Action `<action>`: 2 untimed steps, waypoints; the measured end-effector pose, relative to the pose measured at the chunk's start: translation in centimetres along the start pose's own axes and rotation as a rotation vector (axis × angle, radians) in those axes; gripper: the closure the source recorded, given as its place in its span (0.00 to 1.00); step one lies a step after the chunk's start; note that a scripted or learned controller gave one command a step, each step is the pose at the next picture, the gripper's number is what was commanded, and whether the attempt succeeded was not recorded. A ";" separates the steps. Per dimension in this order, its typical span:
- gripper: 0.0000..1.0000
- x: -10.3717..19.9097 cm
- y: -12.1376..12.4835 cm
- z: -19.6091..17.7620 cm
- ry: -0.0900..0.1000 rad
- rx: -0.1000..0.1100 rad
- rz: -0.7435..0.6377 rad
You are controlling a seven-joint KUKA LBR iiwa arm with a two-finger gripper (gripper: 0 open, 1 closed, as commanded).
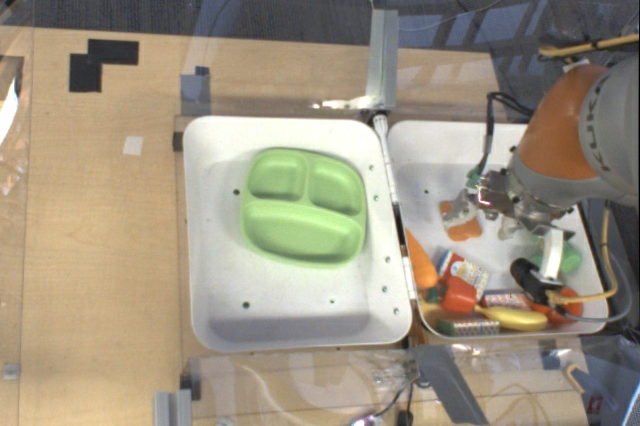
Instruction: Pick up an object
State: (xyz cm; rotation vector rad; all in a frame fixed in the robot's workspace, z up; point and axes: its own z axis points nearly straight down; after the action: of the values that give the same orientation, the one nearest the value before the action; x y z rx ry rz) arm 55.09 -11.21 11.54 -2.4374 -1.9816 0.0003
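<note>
1. The bench (90,244) is a pale wooden surface. Dark carpet lies beyond its far edge, and a black L-shaped mark (100,64) sits on its far left part.
2. Two shallow white bins stand side by side, touching along a shared middle wall: the left bin (215,314) and the right bin (425,149).
3. The arm (560,134) reaches in from the right. Its orange band sits above the right half of the right bin.
4. A green divided plate (303,206) lies flat in the middle of the left bin, with two small compartments on the far side and one long compartment on the near side.
5. The gripper (470,206) hangs low over the centre of the right bin. Whether it is open or closed cannot be told, and nothing is visibly held.
6. An orange piece (463,230) lies in the right bin just beside the gripper on its near side. Contact between the two cannot be confirmed.
7. The remaining objects are grouped along the near wall of the right bin:
   - an orange carrot (421,259) against the middle wall;
   - a red block (460,295) beside the carrot;
   - a white packet (470,270) just behind the red block;
   - a yellow banana (512,318) along the near wall;
   - a green item (571,259) near the right wall.
</note>
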 end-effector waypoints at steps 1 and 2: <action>0.00 0.2 1.7 2.6 0.003 -0.009 0.063; 1.00 0.3 2.0 1.4 0.004 -0.018 0.059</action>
State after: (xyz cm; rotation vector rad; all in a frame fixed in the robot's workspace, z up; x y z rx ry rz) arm 57.11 -11.31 10.15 -2.5044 -1.9153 -0.0218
